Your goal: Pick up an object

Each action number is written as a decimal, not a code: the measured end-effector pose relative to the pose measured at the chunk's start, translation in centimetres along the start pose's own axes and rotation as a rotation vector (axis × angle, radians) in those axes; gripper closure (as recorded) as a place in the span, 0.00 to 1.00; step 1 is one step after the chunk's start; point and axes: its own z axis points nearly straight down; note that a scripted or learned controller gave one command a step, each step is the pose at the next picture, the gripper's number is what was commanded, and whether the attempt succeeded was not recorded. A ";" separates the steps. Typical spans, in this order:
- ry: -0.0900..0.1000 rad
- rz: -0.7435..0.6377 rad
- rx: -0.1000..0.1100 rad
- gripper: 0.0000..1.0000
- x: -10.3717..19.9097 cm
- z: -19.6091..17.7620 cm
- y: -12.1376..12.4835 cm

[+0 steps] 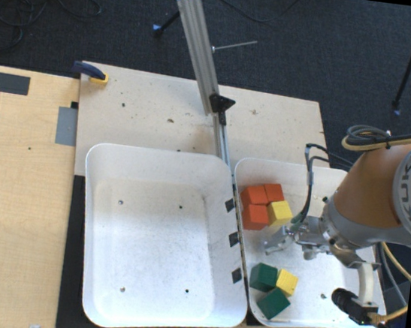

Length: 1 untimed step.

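- Blocks are gathered in the right bin: two orange blocks and a yellow block near its far left corner, two green blocks and a second yellow block near its front edge.
- Both white bins are carried on a pale wooden bench; dark carpet with cables is seen beyond its far edge.
- The left bin is set just beside the right one, their rims meeting.
- An aluminium rail is slanted over the bench's far side.
- The gripper is hung low over the right bin, between the two block groups; whether it is spread or closed cannot be told, and nothing is seen in its grasp.
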 end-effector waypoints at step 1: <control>0.000 0.000 -0.001 0.00 -0.2 5.7 -1.1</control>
